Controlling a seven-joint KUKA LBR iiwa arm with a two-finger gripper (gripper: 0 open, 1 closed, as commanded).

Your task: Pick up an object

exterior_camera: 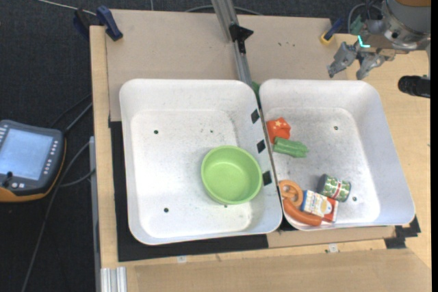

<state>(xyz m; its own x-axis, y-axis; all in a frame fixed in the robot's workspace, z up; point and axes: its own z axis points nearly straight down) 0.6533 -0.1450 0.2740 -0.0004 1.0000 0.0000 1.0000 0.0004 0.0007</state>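
**Gripper parked off-bin, nothing picked**

Right shallow white bin holds every small item; left white bin holds the round green plastic bowl. Grey two-finger gripper hangs beyond the right bin's far rim, fingers spread, empty. Nearest target, the green plastic vegetable, lies toward the camera and left, long axis roughly across the bin.

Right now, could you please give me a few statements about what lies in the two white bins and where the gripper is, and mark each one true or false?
1. The round green plastic bowl sits in the left white bin. True.
2. The gripper is down inside the right white bin. False: it is above the bench beyond that bin's far rim.
3. The small green can lies in the right white bin. True.
4. The orange toy piece rests inside the bowl. False: it lies in the right bin, beside the green toy vegetable.
5. The gripper holds the can. False: nothing is between its fingers.
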